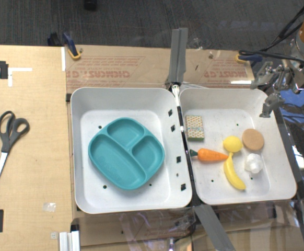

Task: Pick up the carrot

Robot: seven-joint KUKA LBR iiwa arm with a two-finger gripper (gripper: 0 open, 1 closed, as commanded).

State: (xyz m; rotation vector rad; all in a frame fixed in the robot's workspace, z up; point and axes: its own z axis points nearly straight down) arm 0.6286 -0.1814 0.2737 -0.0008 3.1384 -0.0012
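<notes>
The claw [267,109] hangs at the right bin's [277,195] upper right corner, well apart from everything; whether it is released or clenched, I cannot tell. The carrot [211,155], smooth, orange and tapered, lies along that bin's left wall, just beside a yellow lemon [232,144] and a curved banana [233,174]. The left bin holds a teal divided plate [126,153].

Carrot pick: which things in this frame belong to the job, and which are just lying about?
Belongs to the job:
carrot, in the right bin
gripper, above that bin's far right corner

Lying about:
banana
lemon
sponge
tan disc
white lump
teal divided plate in the left bin
scissors
</notes>
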